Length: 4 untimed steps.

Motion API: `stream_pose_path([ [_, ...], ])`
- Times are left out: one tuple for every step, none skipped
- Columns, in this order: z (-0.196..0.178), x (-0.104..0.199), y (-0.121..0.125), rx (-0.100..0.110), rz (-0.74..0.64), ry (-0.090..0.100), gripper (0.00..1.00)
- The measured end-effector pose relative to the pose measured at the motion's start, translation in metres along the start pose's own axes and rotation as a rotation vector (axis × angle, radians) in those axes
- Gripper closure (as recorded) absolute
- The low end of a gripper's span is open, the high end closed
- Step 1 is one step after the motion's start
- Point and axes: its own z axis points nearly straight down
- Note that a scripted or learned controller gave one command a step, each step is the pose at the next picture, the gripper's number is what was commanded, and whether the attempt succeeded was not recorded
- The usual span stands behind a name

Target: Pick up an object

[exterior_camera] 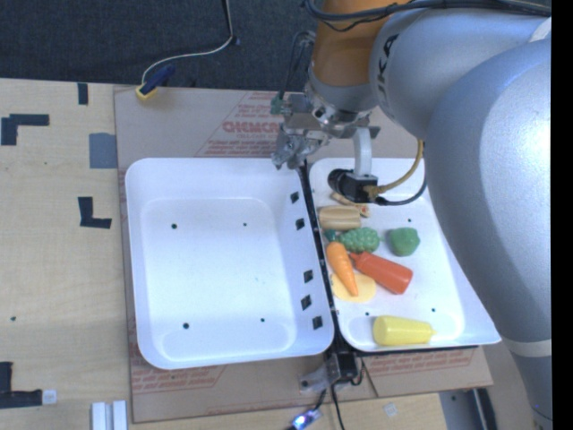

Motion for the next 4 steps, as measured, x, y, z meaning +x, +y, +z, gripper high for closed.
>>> stream_pose_path([
  [-0.025,0.015,0.001,-0.007,0.000,0.002,1.00],
  [0.046,0.043,-0.001,0.002,0.000,0.000,1.00],
  [-0.074,0.079,-0.049,-0.016,-0.004,0.005,1.00],
  [-0.018,0.116,-0.034,0.000,-0.001,0.000,1.00],
])
